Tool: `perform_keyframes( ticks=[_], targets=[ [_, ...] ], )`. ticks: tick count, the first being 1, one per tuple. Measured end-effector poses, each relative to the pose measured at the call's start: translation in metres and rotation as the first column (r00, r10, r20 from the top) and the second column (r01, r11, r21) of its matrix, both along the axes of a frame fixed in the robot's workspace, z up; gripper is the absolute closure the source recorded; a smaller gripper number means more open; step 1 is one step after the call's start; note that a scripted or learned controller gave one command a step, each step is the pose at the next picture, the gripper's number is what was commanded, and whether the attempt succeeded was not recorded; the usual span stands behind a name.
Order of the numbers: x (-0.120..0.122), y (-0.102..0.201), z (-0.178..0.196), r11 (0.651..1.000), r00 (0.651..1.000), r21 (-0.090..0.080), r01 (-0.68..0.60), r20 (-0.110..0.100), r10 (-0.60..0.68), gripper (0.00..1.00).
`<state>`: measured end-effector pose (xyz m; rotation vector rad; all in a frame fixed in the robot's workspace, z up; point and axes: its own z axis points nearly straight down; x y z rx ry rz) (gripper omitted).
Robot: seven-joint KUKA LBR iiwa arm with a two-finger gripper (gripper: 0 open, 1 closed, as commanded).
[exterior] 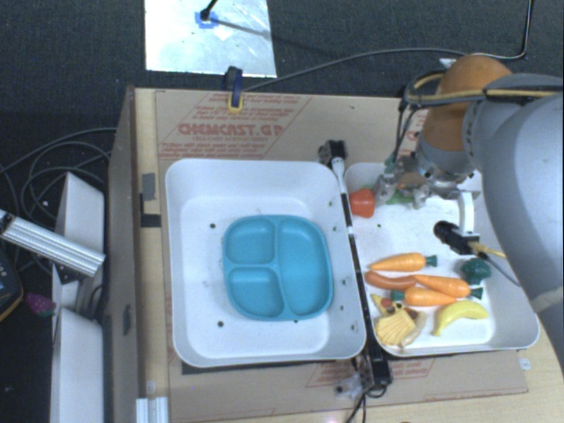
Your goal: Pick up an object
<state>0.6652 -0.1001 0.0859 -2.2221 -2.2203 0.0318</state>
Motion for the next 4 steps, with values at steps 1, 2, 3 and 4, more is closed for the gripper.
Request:
perform_keyframes(
  ticks=[1, 2, 3, 4],
  targets=[
    [-0.046, -0.082, -0.001, 1.000, 1.000, 0.011, -0.002, 0.016, 0.002, 0.00],
    [0.005, -0.061, 0.052, 1.000, 1.000, 0.013, -0.006, 0.020, 0.006, 0.00],
    [-0.055, -0.050, 0.087, 1.000, 1.000, 0.013, -0.003, 0.018, 0.003, 0.00],
    [-0.109, -0.026, -0.002, 1.000, 1.000, 0.014, -0.002, 0.015, 0.002, 0.00]
  ],
)
